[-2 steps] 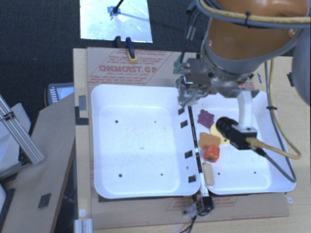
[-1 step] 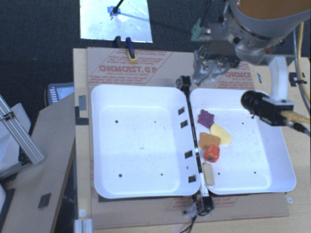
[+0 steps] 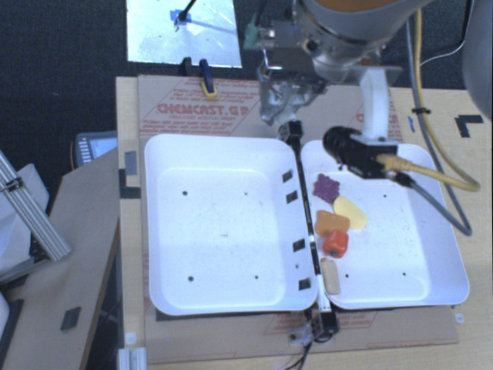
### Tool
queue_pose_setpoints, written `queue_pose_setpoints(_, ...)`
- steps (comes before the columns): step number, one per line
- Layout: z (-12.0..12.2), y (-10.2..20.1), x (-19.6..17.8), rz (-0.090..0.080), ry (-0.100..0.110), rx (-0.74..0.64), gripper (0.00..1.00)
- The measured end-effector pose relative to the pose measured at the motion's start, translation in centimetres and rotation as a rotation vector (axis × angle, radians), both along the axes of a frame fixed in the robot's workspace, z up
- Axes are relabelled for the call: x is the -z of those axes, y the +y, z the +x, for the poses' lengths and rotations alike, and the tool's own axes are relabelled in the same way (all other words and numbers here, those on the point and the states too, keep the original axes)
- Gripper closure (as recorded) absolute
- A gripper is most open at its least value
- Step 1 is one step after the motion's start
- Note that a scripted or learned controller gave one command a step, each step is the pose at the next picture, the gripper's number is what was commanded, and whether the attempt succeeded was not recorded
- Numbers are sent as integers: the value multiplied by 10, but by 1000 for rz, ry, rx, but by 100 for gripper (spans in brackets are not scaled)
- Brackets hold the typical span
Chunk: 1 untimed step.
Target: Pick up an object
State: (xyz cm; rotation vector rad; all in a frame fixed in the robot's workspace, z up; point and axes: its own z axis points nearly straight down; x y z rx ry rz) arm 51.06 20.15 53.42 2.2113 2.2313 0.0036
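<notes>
The jaws hang above the far edge between 2 bins; I can't tell their state. Toys crowd the right bin's left side.

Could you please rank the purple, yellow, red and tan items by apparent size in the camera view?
1. Yellow item
2. Purple item and red item: look alike
3. Tan item, narrow, close to those two

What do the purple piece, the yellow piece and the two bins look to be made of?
Purple piece: knobbly, matte, probably moulded plastic or rubber like toy grapes. Yellow piece: smooth, rounded, evenly coloured, likely plastic or foam. Left bin and right bin: thin glossy white sheet with rounded rims, apparently formed plastic.
</notes>
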Motion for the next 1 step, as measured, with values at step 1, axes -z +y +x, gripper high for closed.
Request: queue_pose_setpoints(1, 0, -3, -1, 0, 0, 4, 0)
